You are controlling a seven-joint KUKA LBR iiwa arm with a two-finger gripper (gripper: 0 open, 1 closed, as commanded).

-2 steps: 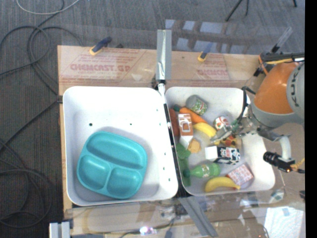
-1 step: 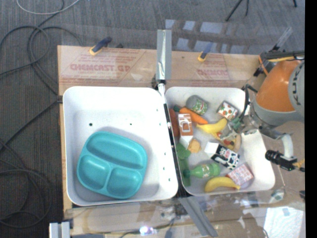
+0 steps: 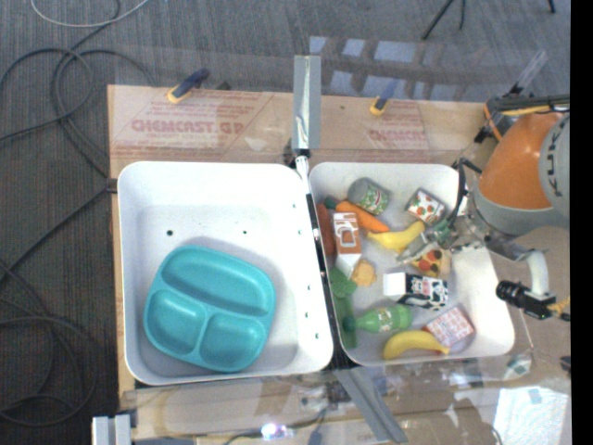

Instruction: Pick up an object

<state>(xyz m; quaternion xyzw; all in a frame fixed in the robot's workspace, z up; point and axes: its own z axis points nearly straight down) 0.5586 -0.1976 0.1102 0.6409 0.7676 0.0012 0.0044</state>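
The right bin [image 3: 482, 336] holds several small items: a green can [image 3: 371, 196], a carrot [image 3: 363, 217], an orange box [image 3: 346, 233], a yellow banana [image 3: 397, 239], a black-and-white carton [image 3: 424, 289], a green bottle [image 3: 384, 320], a second banana [image 3: 414, 343] and a pink box [image 3: 451, 325]. My gripper [image 3: 435, 241] reaches in from the right and sits low over the bin's right middle. It is beside the first banana's tip and just above the carton. A small patterned box [image 3: 426, 207] lies right behind it.
The left bin [image 3: 139, 202] holds a teal divided plate [image 3: 211, 307]. A metal divider [image 3: 304, 109] stands behind the bins where they meet. The arm's orange band [image 3: 523, 170] hangs over the right bin's right rim. Cables lie on the floor at left.
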